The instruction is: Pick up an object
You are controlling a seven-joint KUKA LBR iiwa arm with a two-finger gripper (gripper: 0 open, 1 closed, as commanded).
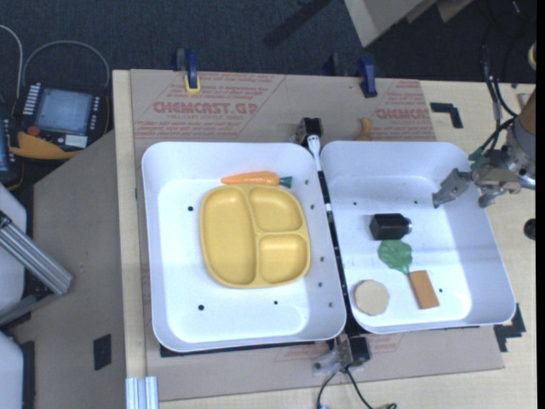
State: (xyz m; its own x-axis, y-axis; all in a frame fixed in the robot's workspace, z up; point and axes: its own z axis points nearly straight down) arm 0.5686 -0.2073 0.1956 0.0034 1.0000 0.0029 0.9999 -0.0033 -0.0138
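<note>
The gripper (467,190) hovers over the upper right part of the right bin (485,305), its two grey fingers spread apart with nothing between them. The nearest object, a small black block (390,226), lies to the gripper's left and toward the near rim. Just beyond it sit a green leaf-shaped piece (396,255), an orange-brown bar (423,289) and a tan disc (371,297), possibly a cookie. The left bin (170,313) holds a yellow divided plate (254,234) with a toy carrot (253,178) at its far edge. Both bins rest on a cardboard-covered bench (136,228).
</note>
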